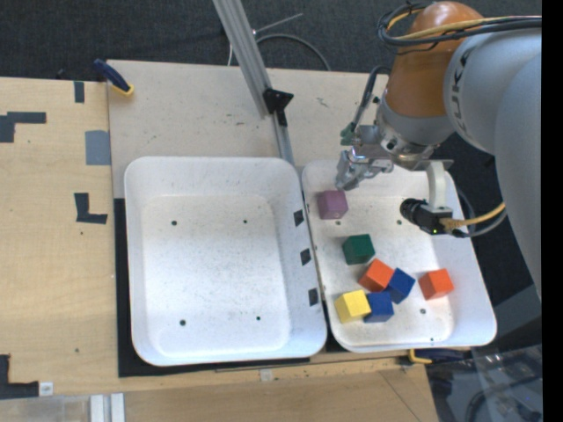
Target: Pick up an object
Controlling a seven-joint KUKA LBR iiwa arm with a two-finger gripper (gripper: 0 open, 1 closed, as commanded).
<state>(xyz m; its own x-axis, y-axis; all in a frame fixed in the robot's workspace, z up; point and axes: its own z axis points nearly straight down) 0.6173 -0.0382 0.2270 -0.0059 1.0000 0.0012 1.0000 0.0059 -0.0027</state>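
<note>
The jaws (352,176) hang just above a purple cube (332,204) at the right bin's (471,310) far end — whether apart or together, I cannot tell. Nothing looks lifted yet — the pick remains undone.

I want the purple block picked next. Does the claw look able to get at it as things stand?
Probably yes. The claw hovers just above and right of the purple block, which sits apart from the other blocks near the right bin's far-left corner; the nearby wall may crowd it.

arm (493,77) cut off at right edge, end effector (352,176) fingers indistinct
</note>
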